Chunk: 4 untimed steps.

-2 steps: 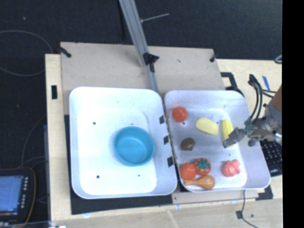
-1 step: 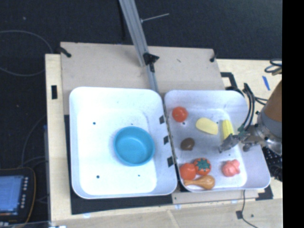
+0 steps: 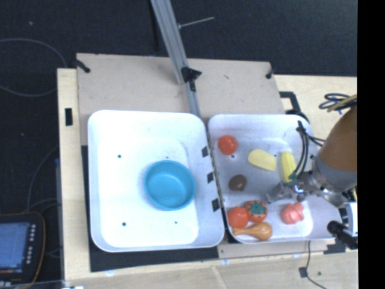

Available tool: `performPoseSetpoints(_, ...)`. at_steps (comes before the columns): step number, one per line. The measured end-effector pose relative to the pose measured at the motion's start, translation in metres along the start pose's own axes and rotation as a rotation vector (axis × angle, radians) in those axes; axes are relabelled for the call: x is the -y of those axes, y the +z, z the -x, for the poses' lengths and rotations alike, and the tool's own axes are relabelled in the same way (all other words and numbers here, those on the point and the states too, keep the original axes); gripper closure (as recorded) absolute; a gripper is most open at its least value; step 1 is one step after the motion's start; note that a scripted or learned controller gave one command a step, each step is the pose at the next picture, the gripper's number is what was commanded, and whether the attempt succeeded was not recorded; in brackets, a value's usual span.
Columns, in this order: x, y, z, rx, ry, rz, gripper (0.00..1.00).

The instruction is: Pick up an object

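Here the gripper [image 3: 281,191] sits low in the right bin [image 3: 264,125], fingers unclear, among toy foods: pink piece [image 3: 292,212], corn [image 3: 287,164], brown ball [image 3: 237,182]. A blue bowl [image 3: 169,184] sits in the left bin [image 3: 108,161] on the tan bench [image 3: 132,83].

A pale wooden bench [image 3: 69,179] stands on dark floor [image 3: 36,23], with possibly a screen [image 3: 15,245] lower left.

Pincer [image 3: 281,191] low over right bin [image 3: 264,124], amid toy food.

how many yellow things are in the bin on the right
2: a pale yellow lump mid-bin, and a yellow corn-like piece just right of it beside the gripper. The arm may hide more.
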<state>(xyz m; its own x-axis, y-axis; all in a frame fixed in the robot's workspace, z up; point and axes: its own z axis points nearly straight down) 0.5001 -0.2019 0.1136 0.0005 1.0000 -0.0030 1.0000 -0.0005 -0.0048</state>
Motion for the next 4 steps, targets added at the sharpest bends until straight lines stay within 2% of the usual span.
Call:
performPoseSetpoints(1, 0.000, 0.013, 0.003, 0.000, 0.005, 0.003, 0.00)
performPoseSetpoints(2, -0.003, 0.000, 0.002, 0.000, 0.010, 0.013, 1.00)
performPoseSetpoints(4, -0.016, -0.093, 0.008, -0.002, -0.007, 0.014, 1.00)
